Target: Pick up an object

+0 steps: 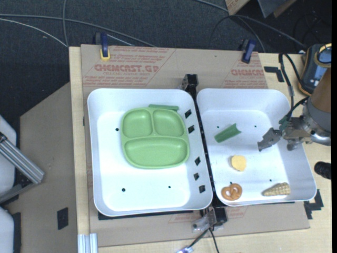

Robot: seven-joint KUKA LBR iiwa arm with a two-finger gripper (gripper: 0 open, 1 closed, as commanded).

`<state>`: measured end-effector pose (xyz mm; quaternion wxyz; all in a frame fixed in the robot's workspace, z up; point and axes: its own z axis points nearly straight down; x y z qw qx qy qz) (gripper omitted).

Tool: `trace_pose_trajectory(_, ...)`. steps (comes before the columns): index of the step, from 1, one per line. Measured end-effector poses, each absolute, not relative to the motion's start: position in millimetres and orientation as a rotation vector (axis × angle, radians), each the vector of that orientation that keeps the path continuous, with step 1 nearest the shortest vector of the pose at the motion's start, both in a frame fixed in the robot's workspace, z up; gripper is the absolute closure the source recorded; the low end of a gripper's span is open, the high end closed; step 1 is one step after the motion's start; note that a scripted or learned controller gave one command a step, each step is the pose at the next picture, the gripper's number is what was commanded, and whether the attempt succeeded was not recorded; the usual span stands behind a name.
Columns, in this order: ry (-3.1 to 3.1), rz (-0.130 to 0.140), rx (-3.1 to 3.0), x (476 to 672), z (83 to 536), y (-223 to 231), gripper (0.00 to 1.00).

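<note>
The right bin [253, 101] holds several small objects. A green strip [227, 133] lies near its middle, a yellow round piece [238, 163] sits below it, a brown pretzel [231, 192] rests near the front rim, and a tan ribbed cone [277, 190] lies at the front right. My gripper [280, 141] hangs over the right side of this bin, to the right of the green strip and above the cone. Its two fingers [268, 140] stand apart, open, with nothing between them.
The left bin [105, 157] bears a green divided plate [155, 138]. Black clips [190, 81] join the two bins along the middle rim. Blue clamps [104, 45] hold the cardboard sheet at the back. Cables cross the dark floor behind the bench.
</note>
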<state>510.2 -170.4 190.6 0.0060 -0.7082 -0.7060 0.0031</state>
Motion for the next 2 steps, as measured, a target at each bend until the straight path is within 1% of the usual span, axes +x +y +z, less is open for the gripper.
trace_pose_trajectory(1,-2.22,0.0,-2.22,513.2,196.1,-170.3,0.0)
trace_pose_trajectory(2,-2.216,0.004,-2.216,516.4,134.2,-165.7,0.0)
